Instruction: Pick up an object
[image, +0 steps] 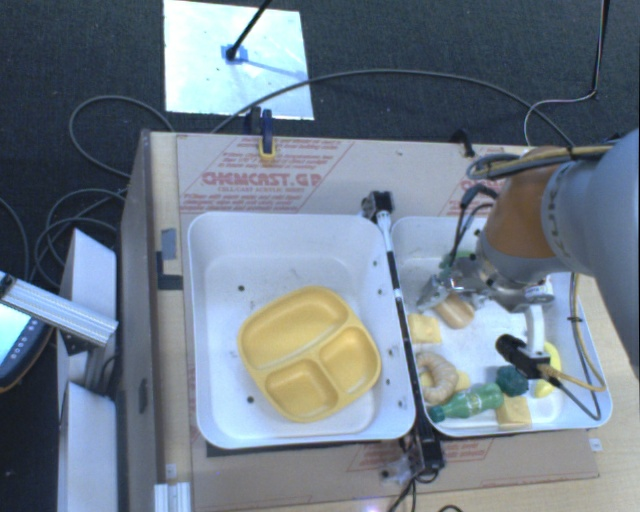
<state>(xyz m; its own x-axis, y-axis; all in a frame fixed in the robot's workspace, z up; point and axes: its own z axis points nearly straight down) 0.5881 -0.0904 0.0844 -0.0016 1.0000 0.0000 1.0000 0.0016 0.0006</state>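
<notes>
Yellow plastic divided tray (310, 352) lies in smooth white left bin (215, 300).

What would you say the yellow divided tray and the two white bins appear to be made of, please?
Yellow divided tray: probably moulded plastic, with a smooth, slightly glossy look, rounded compartment edges and even colour. Left bin and right bin: likely thin formed plastic, matte white with soft rounded rims. Neither can be confirmed by sight.
</notes>
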